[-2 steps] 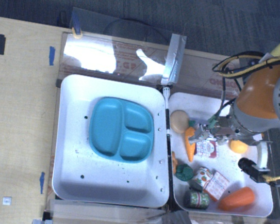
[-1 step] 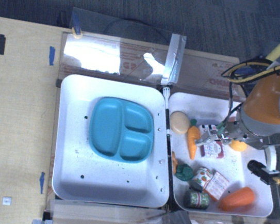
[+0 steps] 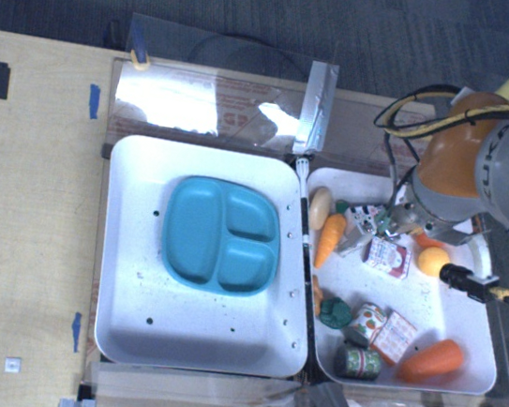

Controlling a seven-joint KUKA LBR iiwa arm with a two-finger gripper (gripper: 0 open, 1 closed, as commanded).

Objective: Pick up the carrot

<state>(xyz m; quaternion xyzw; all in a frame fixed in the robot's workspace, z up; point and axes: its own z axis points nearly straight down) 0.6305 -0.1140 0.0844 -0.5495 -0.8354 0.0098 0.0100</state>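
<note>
Fingers [image 3: 363, 227] hang parted and empty just right of the carrot [image 3: 330, 239], which lies along the right bin's [image 3: 428, 309] left wall — best to shift left, straddle its narrow width, then close.

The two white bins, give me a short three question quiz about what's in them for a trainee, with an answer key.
1. True or false: the blue plate lies in the left bin.
2. Which bin does the tool hover over: A) left, B) right?
3. Fill in: the small carrot lies along the right bin's ____ wall, just below a pale potato.

Key:
1. True; it is a sectioned plate near that bin's middle.
2. B; the tool hangs over the upper part of the right bin, close to the small carrot's right. A bigger carrot lies at that bin's lower right.
3. Left.
</note>
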